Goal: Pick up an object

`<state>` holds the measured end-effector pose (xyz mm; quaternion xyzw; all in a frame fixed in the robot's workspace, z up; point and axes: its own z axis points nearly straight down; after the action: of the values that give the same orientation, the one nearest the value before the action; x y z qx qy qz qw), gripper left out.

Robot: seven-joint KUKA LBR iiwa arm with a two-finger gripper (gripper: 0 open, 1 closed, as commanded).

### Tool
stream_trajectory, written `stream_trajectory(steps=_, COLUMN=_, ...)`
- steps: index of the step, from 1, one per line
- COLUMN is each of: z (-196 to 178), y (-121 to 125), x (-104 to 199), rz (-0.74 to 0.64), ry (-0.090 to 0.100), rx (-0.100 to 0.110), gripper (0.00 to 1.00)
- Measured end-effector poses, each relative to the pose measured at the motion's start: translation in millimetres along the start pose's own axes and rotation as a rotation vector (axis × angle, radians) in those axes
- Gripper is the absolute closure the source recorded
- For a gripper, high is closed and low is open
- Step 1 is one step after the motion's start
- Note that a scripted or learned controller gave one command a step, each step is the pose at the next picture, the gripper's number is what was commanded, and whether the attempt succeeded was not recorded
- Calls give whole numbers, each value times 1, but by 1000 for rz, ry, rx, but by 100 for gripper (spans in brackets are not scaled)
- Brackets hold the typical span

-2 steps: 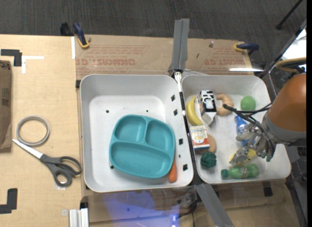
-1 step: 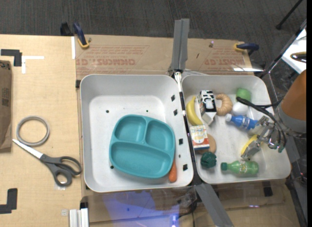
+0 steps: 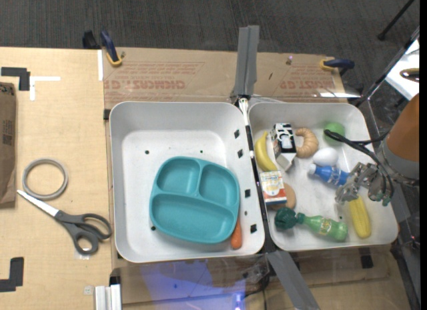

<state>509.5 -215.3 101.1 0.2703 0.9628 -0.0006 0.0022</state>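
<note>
Hovering gripper (image 3: 353,185) at the right bin's (image 3: 371,127) three-o'clock edge; whether it is spread cannot be told.
A yellow corn cob (image 3: 360,217) is seen just below it, a blue bottle (image 3: 329,174) beside it at nine o'clock.

Cardboard sheet (image 3: 200,75) behind the bins: red printed lettering ran across it in two patches, upside down from the camera's side and too blurred to spell out.
Small carton (image 3: 272,187) in the right bin: carried a printed label in orange and white, but its words were too small to read.
Black-and-white box (image 3: 285,138) in the right bin: showed bold white marks on black, and no letters could be made out.
</note>
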Motion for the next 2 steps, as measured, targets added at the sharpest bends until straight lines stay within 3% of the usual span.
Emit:
stream_trajectory(steps=1, z=9, y=64, x=28, rz=-5, ry=4, rx=-1, gripper=100)
stream_trajectory(steps=2, z=-38, y=24, x=-53, rz=-93, ry=0, rx=-1, gripper=100)
